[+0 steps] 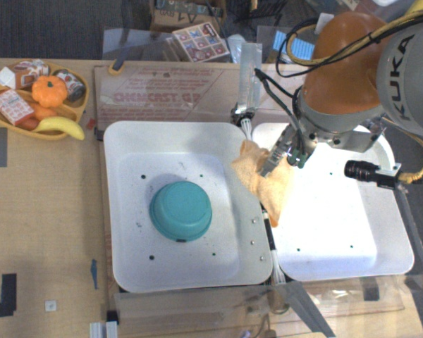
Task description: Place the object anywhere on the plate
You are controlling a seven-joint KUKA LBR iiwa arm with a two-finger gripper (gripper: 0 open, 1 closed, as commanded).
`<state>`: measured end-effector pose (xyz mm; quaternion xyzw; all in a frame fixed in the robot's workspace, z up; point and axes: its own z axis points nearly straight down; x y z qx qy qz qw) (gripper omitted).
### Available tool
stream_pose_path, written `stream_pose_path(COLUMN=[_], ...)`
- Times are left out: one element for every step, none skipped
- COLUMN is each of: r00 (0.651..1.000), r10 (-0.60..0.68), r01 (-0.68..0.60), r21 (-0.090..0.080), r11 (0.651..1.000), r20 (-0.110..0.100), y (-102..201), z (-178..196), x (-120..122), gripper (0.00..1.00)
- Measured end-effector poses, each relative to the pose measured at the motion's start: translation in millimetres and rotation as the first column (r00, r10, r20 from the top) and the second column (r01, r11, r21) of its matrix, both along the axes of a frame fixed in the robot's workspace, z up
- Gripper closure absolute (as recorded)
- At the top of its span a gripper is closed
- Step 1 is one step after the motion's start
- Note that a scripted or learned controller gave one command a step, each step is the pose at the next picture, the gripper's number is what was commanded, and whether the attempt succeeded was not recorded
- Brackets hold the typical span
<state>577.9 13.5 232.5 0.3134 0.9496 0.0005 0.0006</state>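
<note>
The hand (276, 157) pinches the top of a floppy tan cloth (268, 182), with its fingers closed on it. The cloth hangs down from the hand over the wall between the two white bins (127, 210). The teal plate (181, 210) sits upside down, well off to the hand's left.

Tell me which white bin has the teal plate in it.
The left bin, far from the arm: the teal plate sits at its middle. The right bin has none.
</note>
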Motion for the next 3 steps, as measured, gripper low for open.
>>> stream_pose_path(r00=[0.923,0.805,0.805], r10=[0.385,0.594,0.593], r01=[-0.385,-0.594,-0.593], r21=[0.0,0.0,0.0], r11=[0.923,0.805,0.805], r20=[0.001,0.0,0.001], y=[36,67,67], z=[7,-3,-3], x=[-33,-70,-70], gripper=[1.0,1.0,0.0])
